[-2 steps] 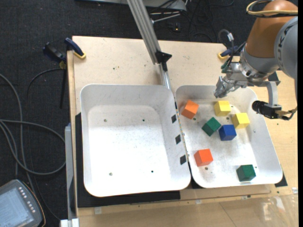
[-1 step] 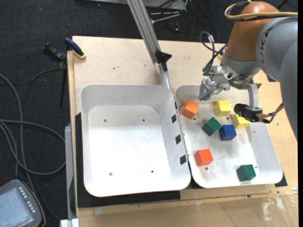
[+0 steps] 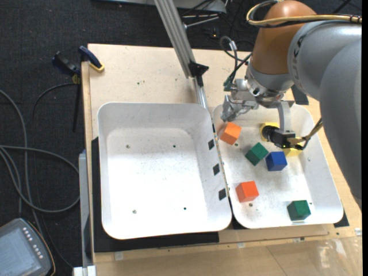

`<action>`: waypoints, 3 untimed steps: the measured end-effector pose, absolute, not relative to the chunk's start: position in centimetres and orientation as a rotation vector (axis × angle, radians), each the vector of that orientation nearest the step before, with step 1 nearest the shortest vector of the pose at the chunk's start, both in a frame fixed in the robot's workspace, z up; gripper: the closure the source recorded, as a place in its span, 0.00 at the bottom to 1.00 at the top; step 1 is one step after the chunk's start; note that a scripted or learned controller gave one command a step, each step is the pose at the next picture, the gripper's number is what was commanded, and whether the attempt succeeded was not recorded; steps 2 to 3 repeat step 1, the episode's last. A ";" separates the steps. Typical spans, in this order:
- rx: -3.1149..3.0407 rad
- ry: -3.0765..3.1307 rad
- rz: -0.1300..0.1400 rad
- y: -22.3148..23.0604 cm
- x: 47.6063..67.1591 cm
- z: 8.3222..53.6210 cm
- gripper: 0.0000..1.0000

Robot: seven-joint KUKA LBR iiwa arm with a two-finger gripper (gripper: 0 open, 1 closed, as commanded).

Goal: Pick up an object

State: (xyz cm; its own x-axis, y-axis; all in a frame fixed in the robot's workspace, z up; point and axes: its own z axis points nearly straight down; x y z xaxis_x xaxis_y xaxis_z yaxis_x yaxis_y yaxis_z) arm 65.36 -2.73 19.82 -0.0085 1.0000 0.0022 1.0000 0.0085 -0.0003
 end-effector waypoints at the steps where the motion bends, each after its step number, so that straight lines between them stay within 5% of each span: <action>1: -2.209 -2.229 -0.002 3.5 64.5 20.0 1.00; 3: -2.209 -2.229 -0.002 3.5 64.5 20.0 1.00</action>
